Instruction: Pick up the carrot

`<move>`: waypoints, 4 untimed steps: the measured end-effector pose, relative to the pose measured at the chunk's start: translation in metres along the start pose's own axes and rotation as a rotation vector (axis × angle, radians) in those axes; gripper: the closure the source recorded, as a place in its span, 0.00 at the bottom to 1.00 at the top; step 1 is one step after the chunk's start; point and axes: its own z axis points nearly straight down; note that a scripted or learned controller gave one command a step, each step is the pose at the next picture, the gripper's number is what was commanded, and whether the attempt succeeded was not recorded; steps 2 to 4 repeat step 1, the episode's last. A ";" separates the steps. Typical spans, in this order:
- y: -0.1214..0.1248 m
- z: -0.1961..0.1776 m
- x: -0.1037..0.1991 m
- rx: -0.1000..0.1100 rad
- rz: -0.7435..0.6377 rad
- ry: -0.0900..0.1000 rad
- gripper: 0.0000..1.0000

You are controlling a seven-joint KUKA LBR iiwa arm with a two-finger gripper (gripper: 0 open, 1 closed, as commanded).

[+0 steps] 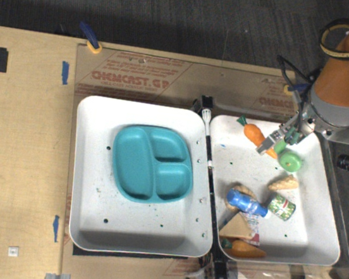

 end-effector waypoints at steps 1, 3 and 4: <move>0.062 0.009 0.030 0.008 0.203 0.005 1.00; 0.062 0.009 0.030 0.008 0.203 0.005 1.00; 0.062 0.009 0.030 0.008 0.203 0.005 1.00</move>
